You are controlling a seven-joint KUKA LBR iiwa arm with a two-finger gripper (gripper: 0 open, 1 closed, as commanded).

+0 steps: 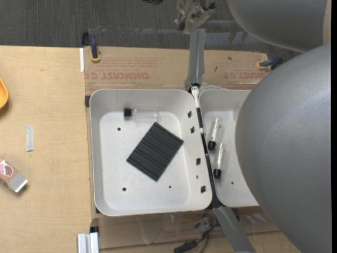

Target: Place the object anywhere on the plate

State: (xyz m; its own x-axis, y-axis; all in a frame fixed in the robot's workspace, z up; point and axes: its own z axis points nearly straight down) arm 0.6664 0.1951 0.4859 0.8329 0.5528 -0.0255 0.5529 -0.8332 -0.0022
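Checking progress, the first inspector asks: "Does anything lie on the plate yet?"

The second inspector replies: "No. The black ribbed rectangular plate [155, 152] lies flat and turned at a slant at the centre of the left shallow white bin [93, 141], and its surface is bare. The placement is not yet done."

"Where are the candidate objects?"

"A clear plastic tube with a black cap [139, 113] lies in the upper part of the left bin, near the plate's upper corner but apart from it. Two more clear capped tubes, an upper one [214, 135] and a lower one [218, 163], lie almost end to end in the right shallow white bin [227, 198], close to the wall that divides the bins. Which of these is the task's object cannot be settled from the frame; none touches the plate."

"And the arm?"

"The bulky grey arm [295, 141] covers the right side of the frame and much of the right bin. Whether the gripper is open, closed or carrying anything cannot be told."

"The assessment?"

"In his judgement the task stands at an early stage. Left to do: secure one object, carry it over the plate, and release it there."
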